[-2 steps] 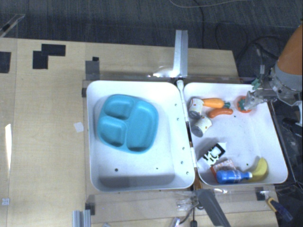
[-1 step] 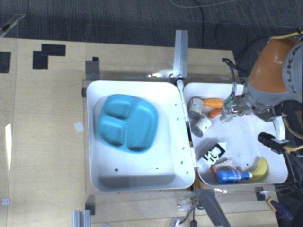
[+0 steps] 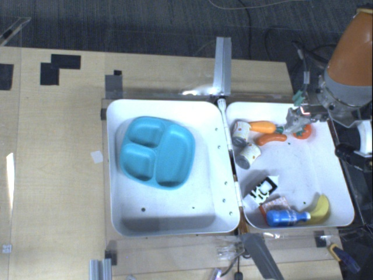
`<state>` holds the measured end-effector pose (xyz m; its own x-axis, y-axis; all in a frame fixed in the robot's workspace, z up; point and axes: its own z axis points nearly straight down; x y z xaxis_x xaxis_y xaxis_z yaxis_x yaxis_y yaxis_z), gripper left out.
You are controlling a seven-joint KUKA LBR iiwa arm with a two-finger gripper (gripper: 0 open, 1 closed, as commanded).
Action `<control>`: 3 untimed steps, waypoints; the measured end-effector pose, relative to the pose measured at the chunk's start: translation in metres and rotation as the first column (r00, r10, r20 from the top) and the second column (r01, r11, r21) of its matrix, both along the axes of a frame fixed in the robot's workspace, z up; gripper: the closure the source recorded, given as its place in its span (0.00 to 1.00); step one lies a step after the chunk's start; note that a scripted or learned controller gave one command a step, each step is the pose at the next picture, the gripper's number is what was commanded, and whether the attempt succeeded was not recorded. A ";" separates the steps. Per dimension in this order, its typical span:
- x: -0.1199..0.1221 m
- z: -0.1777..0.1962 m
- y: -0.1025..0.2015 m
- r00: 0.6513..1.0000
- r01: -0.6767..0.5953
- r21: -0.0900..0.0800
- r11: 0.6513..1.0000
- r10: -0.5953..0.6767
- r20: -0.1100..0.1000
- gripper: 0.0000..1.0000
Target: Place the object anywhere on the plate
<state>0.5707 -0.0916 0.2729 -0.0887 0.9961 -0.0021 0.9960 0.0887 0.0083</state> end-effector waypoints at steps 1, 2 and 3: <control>-0.009 -0.067 0.088 0.989 -0.145 0.001 0.989 0.145 -0.003 1.00; -0.083 -0.079 0.150 0.944 -0.330 0.001 0.944 0.330 -0.005 1.00; -0.083 -0.047 0.204 0.844 -0.536 0.000 0.844 0.536 -0.003 1.00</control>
